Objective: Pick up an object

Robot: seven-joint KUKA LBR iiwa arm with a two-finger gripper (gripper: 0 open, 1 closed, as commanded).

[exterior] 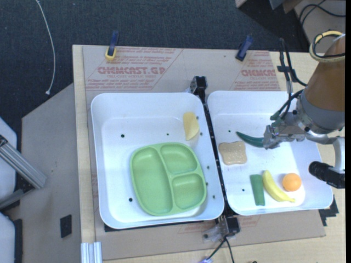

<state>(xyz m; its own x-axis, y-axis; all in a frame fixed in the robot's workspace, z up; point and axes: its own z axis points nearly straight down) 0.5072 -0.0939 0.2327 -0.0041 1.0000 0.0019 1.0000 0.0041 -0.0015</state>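
One dark green pepper at the tool, grip state indiscernible.

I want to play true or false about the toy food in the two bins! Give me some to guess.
1. The green divided plate lies in the left bin. True.
2. The banana lies in the left bin. False: it lies in the right bin.
3. The orange sits beside the banana. True.
4. The slice of bread sits on the plate. False: it lies on the right bin's floor.
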